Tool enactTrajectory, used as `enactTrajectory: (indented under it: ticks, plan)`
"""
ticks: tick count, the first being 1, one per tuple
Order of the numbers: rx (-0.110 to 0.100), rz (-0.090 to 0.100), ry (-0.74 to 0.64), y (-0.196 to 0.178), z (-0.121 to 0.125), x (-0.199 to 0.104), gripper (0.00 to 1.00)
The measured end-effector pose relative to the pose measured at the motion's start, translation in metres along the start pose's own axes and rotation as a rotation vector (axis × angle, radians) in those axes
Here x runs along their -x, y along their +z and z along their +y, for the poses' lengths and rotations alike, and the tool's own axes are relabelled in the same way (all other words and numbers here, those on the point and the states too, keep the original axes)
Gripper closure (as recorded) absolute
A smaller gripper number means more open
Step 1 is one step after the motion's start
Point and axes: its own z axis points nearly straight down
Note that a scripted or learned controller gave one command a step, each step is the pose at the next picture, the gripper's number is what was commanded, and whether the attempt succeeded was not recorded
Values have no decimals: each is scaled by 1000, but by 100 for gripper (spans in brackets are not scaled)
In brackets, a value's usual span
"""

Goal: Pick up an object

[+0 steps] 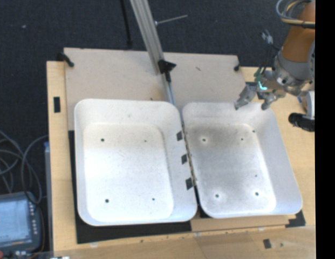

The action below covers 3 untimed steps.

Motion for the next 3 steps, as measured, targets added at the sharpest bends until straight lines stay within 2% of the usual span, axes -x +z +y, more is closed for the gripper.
enactTrajectory:
  ticks: [1, 3]
  plan:
    - [4, -5, -3, -4, 1, 1, 0]
    - [0, -4, -7, 109, 4, -1, 0]
